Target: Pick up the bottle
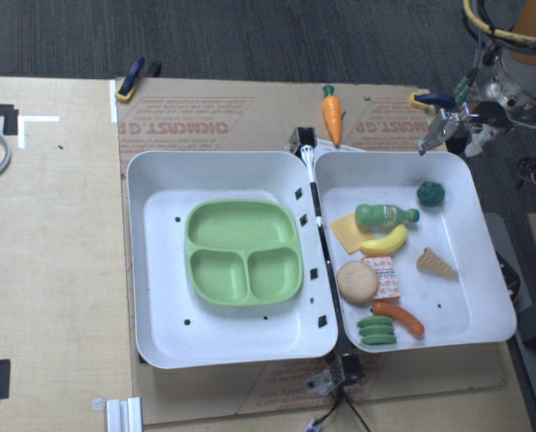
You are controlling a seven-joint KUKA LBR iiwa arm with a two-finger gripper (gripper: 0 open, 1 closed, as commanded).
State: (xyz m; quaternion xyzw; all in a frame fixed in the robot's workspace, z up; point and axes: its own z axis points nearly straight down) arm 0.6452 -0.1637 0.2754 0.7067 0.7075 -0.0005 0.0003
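The green bottle point(386, 214) lies on its side in the right bin point(484, 241), cap pointing right, just above a yellow banana point(385, 239). My gripper point(449, 141) hovers over the far right corner of that bin, well up and to the right of the bottle. Its fingers point(427, 141) are spread open and hold nothing.
Around the bottle lie a cheese slice point(345, 232), a dark green broccoli point(431, 193), a cone point(437, 264), a bun point(357, 282), a sausage point(399, 318) and a pea pod point(376, 330). The left bin point(150, 268) holds a green divided plate point(245, 252). A carrot point(331, 115) lies behind the bins.
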